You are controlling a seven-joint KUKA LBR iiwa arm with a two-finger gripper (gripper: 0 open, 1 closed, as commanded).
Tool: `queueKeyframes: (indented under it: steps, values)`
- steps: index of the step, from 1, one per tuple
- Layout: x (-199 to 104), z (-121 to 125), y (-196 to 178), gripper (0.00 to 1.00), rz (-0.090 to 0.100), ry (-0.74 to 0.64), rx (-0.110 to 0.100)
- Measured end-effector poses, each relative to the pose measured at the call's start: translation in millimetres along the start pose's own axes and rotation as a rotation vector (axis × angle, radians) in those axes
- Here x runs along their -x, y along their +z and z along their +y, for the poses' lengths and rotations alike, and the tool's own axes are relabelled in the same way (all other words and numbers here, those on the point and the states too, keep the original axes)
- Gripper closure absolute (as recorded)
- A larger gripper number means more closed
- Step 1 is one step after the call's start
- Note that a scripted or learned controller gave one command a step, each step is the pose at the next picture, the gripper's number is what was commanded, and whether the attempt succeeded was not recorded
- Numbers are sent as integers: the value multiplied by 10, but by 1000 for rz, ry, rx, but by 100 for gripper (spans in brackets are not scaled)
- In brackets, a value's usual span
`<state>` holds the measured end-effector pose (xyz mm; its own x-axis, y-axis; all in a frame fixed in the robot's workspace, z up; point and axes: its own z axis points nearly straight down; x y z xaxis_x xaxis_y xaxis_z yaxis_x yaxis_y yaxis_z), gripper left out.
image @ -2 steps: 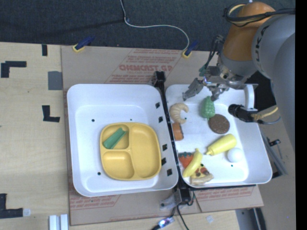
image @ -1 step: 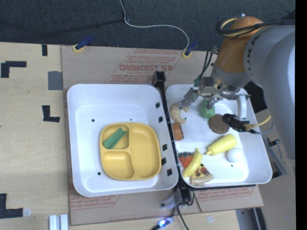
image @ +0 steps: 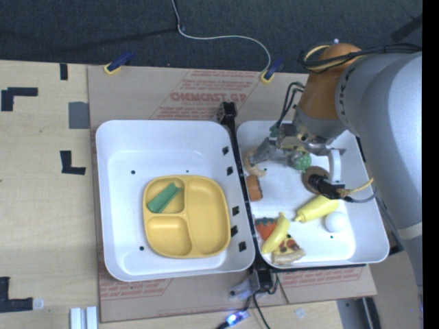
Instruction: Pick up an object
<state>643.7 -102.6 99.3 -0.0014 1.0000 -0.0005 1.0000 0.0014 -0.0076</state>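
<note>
- My gripper (image: 257, 156) is low over the right bin (image: 363, 252), at its upper left corner, close to the wall that it shares with the left bin (image: 116, 149).
- I cannot tell whether my gripper is wide or narrow; from above it looks like one grey metal shape, and I see nothing held in it.
- My arm (image: 387, 108) comes in from the right across the upper part of the right bin, with its orange band (image: 326, 91) above the bin's far edge.
- Just below my gripper, against the bin's left wall, lies a brown-orange piece (image: 254, 188), set lengthwise along the wall. I cannot tell whether my gripper touches it.
- A small green thing (image: 300, 161) lies near my gripper's right side, partly under my wrist.
- A yellow bottle (image: 317, 209) lies on its side toward the middle of the right bin, with a white ball (image: 335, 221) just beside it at its lower right.
- In the lower left corner of the right bin a yellow curved piece (image: 274, 237) lies tilted, with a pizza slice (image: 289, 253) touching its lower end.
- The left bin holds a yellow plate (image: 202, 218) with three compartments.
- A green piece (image: 164, 197) lies tilted in the plate's upper left compartment.
- Both bins stand on a sheet of cardboard (image: 206, 94) with red print.
</note>
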Motion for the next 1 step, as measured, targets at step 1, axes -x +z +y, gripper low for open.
queueKeyframes:
  steps: [1]
  values:
    - [-12,-4,161,0,-1,-1,4]
